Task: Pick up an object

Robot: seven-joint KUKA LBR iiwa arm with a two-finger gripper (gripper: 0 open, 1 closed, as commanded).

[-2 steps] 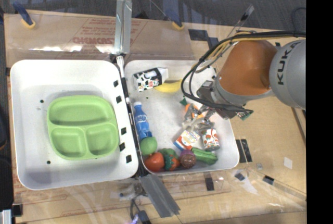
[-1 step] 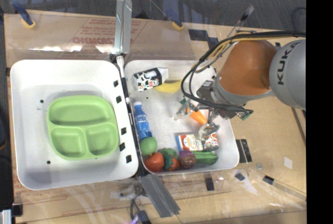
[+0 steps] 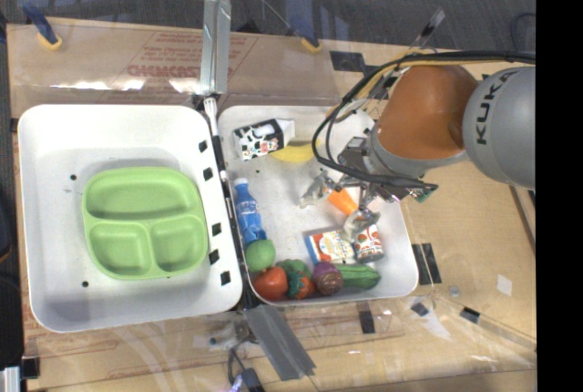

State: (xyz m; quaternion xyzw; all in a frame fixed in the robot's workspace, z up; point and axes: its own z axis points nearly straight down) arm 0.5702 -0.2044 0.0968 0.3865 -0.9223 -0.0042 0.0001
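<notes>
1. Two shallow white bins sit side by side on the worktop [image 3: 474,226]: left bin [image 3: 46,226] and right bin [image 3: 273,190], their inner walls touching along a black-clipped seam.
2. Left bin holds one thing: a light green plastic tray with three compartments [image 3: 143,221], roughly centred, with bare white floor on every side of it.
3. Right bin, counted: one black-and-white patterned carton [image 3: 262,139] at the far left corner; one yellow banana-shaped piece [image 3: 293,154] just beside it; one blue plastic bottle [image 3: 246,211] lying along the left wall; one small orange block [image 3: 342,199]; one white snack packet with red and orange print [image 3: 344,246].
4. Along the near wall, a tight row of toy produce: one green apple [image 3: 260,254], one red tomato [image 3: 271,283], one green leafy piece [image 3: 294,272], one dark red round piece [image 3: 327,277], one green cucumber [image 3: 361,277] (neighbours touching, or as good as).
5. The grey arm with the orange band [image 3: 421,112] reaches in from the right, over the right bin's far right part. Its gripper [image 3: 362,219] hangs low between the orange block and the snack packet, just above the packet's upper edge.
6. Fingers: too blurred and tangled with cabling to read; I cannot tell whether they are released, clenched or grasping anything.
7. Open room: the right bin's middle floor, between the bottle and the orange block, is bare; the near edge is crowded; the right wall lies under the wrist.
</notes>
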